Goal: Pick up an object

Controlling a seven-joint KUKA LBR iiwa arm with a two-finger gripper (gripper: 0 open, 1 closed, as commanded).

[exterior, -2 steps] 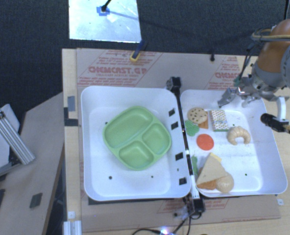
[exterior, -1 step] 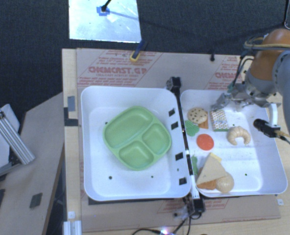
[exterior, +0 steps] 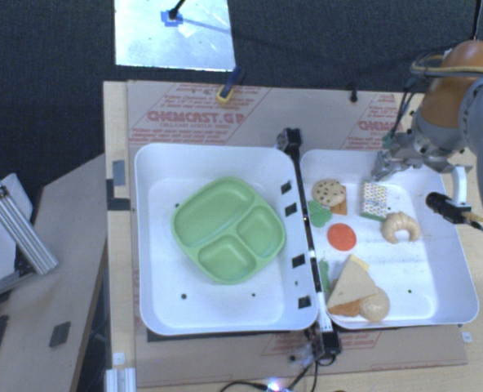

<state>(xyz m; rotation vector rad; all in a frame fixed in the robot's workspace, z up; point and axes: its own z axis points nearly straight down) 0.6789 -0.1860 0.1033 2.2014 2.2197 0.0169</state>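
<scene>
hovering over the right bin (exterior: 462, 292), gripper (exterior: 386, 164); grasp state impossible to tell.

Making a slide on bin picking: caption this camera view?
Arm's gripper hovers at right bin's far edge near toy food; green tray fills left bin.

Gripper (exterior: 386, 167) low, arm bent

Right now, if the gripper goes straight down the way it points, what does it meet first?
Probably the white checkered block, lying just below the gripper in the right white bin. Depth is unclear, so it could instead meet bare bin floor beside it.
</scene>
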